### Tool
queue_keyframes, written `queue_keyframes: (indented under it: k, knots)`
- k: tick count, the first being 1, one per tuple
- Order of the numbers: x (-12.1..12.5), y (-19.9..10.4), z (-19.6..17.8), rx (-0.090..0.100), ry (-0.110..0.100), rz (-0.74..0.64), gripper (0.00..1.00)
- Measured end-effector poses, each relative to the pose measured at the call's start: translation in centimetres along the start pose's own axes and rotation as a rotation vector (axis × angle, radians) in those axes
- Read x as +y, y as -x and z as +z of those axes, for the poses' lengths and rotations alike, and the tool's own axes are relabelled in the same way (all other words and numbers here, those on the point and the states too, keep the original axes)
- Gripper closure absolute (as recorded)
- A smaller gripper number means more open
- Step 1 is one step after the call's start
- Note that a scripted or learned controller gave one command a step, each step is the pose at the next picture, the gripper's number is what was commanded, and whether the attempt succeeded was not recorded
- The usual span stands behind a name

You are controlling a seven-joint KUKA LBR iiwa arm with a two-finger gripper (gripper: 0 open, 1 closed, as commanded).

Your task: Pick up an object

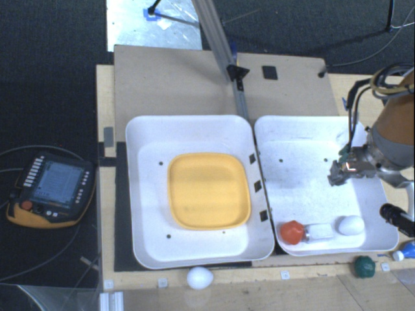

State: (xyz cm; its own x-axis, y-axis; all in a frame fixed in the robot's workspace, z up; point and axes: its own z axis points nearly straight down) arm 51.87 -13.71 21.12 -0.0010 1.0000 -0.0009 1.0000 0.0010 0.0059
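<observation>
Lying along the six o'clock wall of the right bin (305,138) are the candidates for a pick: an orange-red ball (292,232) at about seven o'clock in that bin, a small pale cylinder-like piece (318,232) just beside it, and a white egg-shaped object (351,225) at about five o'clock. My guess is that the ball is light and somewhat soft, probably the easiest to take across its middle, though it may roll when nudged. The egg shape looks smooth and hard, so it could slip out of a pinch unless taken across its short width. All three sit close to the bin wall, which leaves little room for a finger on that side.

The gripper (340,172) hangs over the right bin towards three o'clock, well apart from those objects; whether its claw is released or clenched I cannot tell, and nothing shows in it.

The left bin (146,138) holds a yellow square plate (209,190) near its centre. Outside the bins, another white egg (200,277) rests on the bench at six o'clock of the left bin, and a dark green ball (364,266) lies off the right bin's five o'clock corner.
</observation>
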Motion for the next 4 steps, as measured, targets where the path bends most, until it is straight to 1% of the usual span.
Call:
queue_keyframes:
  k: [1,2,3,4]
  knots:
    - [-0.2,0.9,-5.6,0.0,0.0,0.001,1.0]
    - [1.2,-3.4,-4.4,0.002,-0.005,-0.003,1.0]
    - [2.7,-7.3,-4.1,0.002,-0.005,-0.003,1.0]
    - [4.5,-12.8,-3.0,0.002,-0.006,-0.004,1.0]
